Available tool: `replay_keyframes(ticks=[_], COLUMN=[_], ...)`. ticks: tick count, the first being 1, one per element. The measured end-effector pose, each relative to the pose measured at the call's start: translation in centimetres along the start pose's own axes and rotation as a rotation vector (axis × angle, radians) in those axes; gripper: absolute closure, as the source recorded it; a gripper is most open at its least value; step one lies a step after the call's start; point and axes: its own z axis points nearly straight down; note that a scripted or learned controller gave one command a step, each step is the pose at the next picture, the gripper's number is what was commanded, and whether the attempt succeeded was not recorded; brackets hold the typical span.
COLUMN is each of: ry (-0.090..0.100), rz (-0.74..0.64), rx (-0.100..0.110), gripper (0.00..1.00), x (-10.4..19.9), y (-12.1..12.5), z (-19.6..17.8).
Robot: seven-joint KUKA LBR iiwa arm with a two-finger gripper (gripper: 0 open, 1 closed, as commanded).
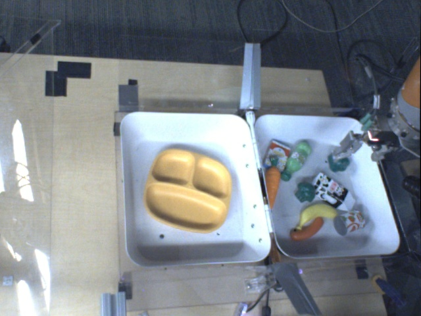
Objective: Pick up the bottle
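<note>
Bench [79, 196] is light wood w/ two shallow white bins side by side. Left bin [131, 176] holds one big yellow bread-like block [189, 189], three lobes, sitting about mid-bin. Right bin [388, 222] holds the small stuff.

Arm [411, 104] comes in from the right, upper right corner of right bin, orange band visible at the frame edge. Gripper [342, 155] hangs over the bin's upper right part, w/ a small teal item at its tip. Can't tell if the jaws are spread or pressed together; too small and blurred at the tip, and can't tell if the teal bit is pinched or just under it.

Bottle [296, 159] is green, lying tilted in the upper left part of right bin, to the left of the gripper and apart from it, nothing between them but bare bin floor. It touches or sits just beside a red/white packet [277, 154] on its left.

Rest of right bin: carrot [272, 184] along the left wall, below the packet; banana [317, 213] low centre w/ a red sausage-shaped piece [306, 230] just under it; black/white carton [329, 189] mid-bin; teal lump [305, 191] just left of that carton; small grey can [349, 221] right of the banana.
</note>
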Motion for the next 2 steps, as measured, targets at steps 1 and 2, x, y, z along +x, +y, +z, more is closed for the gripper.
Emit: replay_keyframes(ticks=[1,2], ry=[0.001,-0.004], rz=[0.173,0.013], rx=[0.001,-0.017], gripper=[0.00,0.00], x=[1.1,4.5], y=[7.1,7.6], z=[12.1,17.0])
